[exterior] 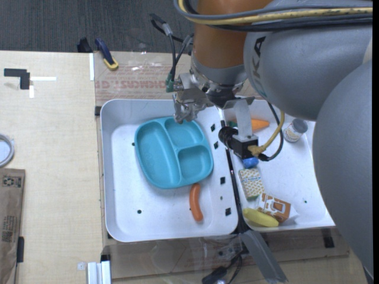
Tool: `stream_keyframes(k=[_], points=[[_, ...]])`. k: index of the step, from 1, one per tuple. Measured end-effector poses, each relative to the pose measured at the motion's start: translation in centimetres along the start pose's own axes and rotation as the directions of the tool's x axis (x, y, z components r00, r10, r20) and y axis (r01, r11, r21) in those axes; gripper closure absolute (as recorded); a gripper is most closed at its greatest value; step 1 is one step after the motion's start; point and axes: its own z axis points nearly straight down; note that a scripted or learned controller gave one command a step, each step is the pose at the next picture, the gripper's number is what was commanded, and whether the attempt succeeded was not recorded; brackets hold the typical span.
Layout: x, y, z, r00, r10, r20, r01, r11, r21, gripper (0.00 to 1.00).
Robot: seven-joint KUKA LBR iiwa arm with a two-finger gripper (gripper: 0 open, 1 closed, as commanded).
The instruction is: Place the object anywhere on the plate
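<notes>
The claw (188,108) hangs over the far rim of the plate (173,152); I cannot tell its state. The sausage (195,202) lies just beside the plate's near edge, long axis pointing away from the camera.

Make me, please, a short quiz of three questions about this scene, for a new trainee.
1. True or false: the blue plastic plate with three compartments lies inside the left shallow white bin.
2. Multiple choice: where is the long orange sausage-shaped object?
A) on the plate
B) in the left bin, off the plate, at its near side
C) on the bench outside the bins
3. Fill in: the yellow banana lies in the ____ bin.

Key: 1 true; 2 B; 3 right.
</notes>
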Motion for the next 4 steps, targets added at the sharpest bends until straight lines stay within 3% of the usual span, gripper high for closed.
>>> stream_keyframes(k=[1, 2, 3, 4], points=[[-4.0, -6.6, 6.1, 1.0, -0.013, -0.001, 0.013, 1.0, 0.004, 1.0], [3.4, -9.3, 7.7, 0.996, -0.087, -0.001, 0.087, 0.996, 0.003, 1.0], [-7.6, -9.5, 11.4, 1.0, 0.013, -0.001, -0.013, 1.0, 0.002, 1.0], [-2.9, -5.5, 11.2, 0.98, -0.198, -0.002, 0.198, 0.98, 0.001, 1.0]])
